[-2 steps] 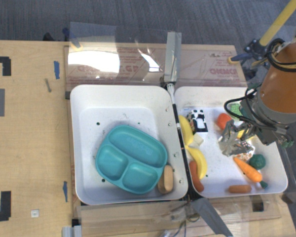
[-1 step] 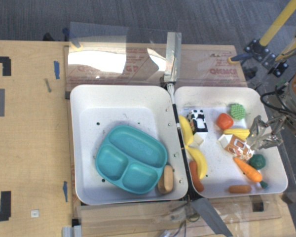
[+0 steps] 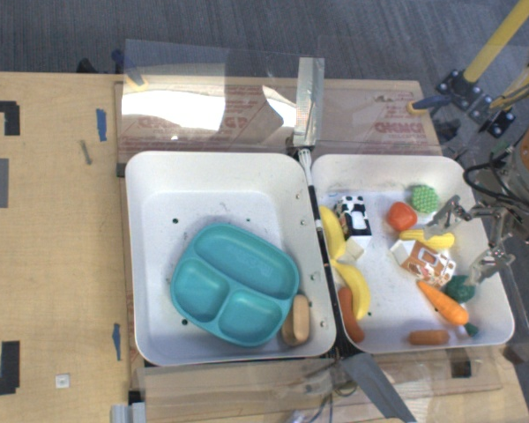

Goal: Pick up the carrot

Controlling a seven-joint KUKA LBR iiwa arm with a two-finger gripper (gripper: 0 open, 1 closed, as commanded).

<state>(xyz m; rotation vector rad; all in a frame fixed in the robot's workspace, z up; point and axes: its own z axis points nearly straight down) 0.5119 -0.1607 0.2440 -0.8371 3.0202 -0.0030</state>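
Camera view: carrot (image 3: 443, 302) lies in right bin (image 3: 498, 329), near tool (image 3: 476, 241).

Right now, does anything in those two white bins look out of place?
Mostly the bread roll: it sits wedged between the teal tray and the left bin's wall, away from the toy food heaped in the right bin, carrot included.

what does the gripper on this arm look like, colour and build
The gripper at the right bin's far edge is bare silvery metal, with thin, skeletal fingers built from linked bars. Dark cables loop beside it, and a patch of orange shows above it at the frame edge.
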